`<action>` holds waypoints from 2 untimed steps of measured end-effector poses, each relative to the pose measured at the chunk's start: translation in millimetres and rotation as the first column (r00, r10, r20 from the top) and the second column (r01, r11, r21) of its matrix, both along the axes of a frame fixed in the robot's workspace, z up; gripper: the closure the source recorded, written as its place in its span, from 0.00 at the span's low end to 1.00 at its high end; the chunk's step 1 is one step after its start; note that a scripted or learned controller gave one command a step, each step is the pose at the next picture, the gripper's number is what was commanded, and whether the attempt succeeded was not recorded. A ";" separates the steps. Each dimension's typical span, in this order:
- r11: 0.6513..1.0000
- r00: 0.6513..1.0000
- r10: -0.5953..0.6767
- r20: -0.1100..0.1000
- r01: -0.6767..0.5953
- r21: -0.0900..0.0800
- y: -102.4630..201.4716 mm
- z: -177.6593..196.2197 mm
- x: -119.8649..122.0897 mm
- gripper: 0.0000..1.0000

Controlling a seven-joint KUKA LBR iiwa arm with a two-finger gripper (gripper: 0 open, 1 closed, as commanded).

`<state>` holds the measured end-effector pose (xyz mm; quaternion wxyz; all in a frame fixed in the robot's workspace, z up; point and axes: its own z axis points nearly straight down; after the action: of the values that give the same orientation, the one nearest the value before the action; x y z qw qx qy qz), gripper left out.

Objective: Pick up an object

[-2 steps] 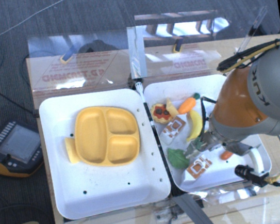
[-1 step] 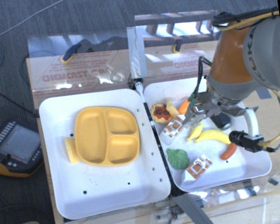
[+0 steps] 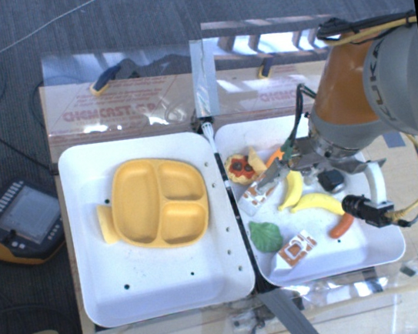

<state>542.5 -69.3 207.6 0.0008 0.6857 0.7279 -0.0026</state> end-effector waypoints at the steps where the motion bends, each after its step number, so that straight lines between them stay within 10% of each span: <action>1: 1.000 1.000 0.022 0.001 -0.022 0.004 -23.6 -108.4 38.7 0.00; 2: 0.998 0.998 -0.062 0.022 0.061 0.003 -29.2 -115.3 -33.6 0.00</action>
<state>509.0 -98.5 92.3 0.0078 0.7077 0.7064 0.0057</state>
